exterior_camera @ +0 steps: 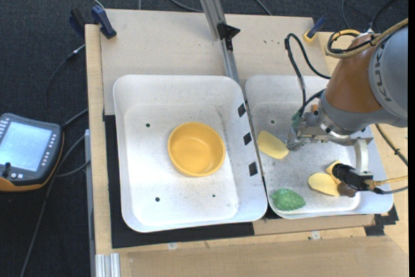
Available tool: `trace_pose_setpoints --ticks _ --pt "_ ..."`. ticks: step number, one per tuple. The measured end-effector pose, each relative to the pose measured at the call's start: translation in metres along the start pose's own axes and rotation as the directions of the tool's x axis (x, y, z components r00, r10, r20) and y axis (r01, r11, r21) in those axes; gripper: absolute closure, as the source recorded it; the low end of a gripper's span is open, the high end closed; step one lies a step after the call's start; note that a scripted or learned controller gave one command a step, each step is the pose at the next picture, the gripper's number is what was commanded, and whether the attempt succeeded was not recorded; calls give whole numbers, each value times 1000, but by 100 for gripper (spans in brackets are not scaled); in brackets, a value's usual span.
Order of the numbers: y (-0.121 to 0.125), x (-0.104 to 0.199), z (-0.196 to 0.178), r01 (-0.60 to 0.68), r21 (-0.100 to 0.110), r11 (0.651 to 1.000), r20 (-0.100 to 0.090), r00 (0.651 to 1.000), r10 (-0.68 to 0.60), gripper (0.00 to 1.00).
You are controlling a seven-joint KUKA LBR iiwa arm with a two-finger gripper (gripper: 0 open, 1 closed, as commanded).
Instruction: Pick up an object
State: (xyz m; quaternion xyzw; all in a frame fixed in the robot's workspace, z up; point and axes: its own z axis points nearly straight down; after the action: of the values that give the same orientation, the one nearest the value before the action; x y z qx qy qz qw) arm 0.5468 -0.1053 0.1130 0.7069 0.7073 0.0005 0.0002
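In the right bin [259,91], a pale yellow piece [272,144] lies near the left wall. My gripper [295,139] is low in that bin, right beside the piece's right end; whether it touches the piece is unclear. A green lumpy object [287,198] sits at the bin's front edge. Another yellow piece [323,183] lies to its right, partly under the wrist. The left bin [130,139] holds a yellow bowl [196,149] near its middle.
A metal pole [214,10] slants down from the top to the gap between the bins. Cables trail over the right bin's far side. A teach pendant [26,149] lies off the bench at the left.
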Motion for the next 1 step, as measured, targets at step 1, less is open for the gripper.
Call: trace_pose_setpoints --ticks 1 --pt "1 2 -63 0 -5 1000 1 1000 0 100"
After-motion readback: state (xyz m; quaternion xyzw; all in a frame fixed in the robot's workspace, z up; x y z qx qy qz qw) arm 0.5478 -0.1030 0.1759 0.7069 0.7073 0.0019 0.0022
